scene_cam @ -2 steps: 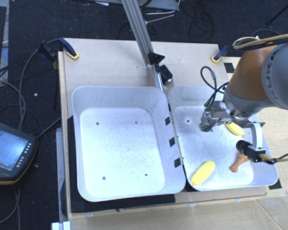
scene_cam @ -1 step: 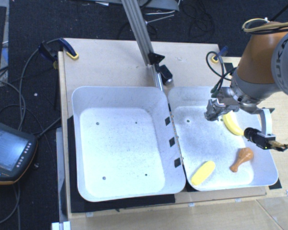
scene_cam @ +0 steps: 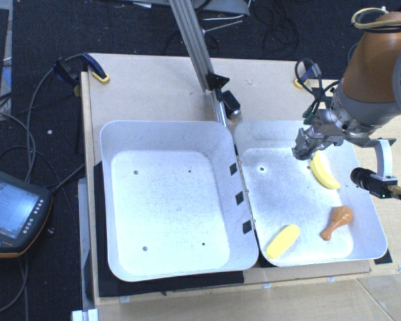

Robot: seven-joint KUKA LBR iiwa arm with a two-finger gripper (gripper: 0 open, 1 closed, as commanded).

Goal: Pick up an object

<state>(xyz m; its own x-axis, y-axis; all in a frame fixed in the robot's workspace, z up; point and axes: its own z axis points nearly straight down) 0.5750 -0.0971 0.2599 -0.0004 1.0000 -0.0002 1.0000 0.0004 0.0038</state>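
The right bin (scene_cam: 274, 179) holds three objects. A yellow banana (scene_cam: 325, 172) lies near its far right side. A brown drumstick-shaped toy (scene_cam: 337, 222) rests closer to the front right. A yellow oblong piece (scene_cam: 282, 241) sits near the front edge. My gripper (scene_cam: 305, 150) hangs over the far right part of this bin, just left of the banana's upper end. Nothing shows between the fingers from this angle.
The left bin (scene_cam: 167, 199) lies beside the right one, divided by a ridge with black clips (scene_cam: 240, 196). A slanted metal pole (scene_cam: 197, 45) rises behind the bins. Yellow clamps (scene_cam: 100, 77) mark the bench's back corners. A pendant (scene_cam: 10, 209) lies off the bench's left.
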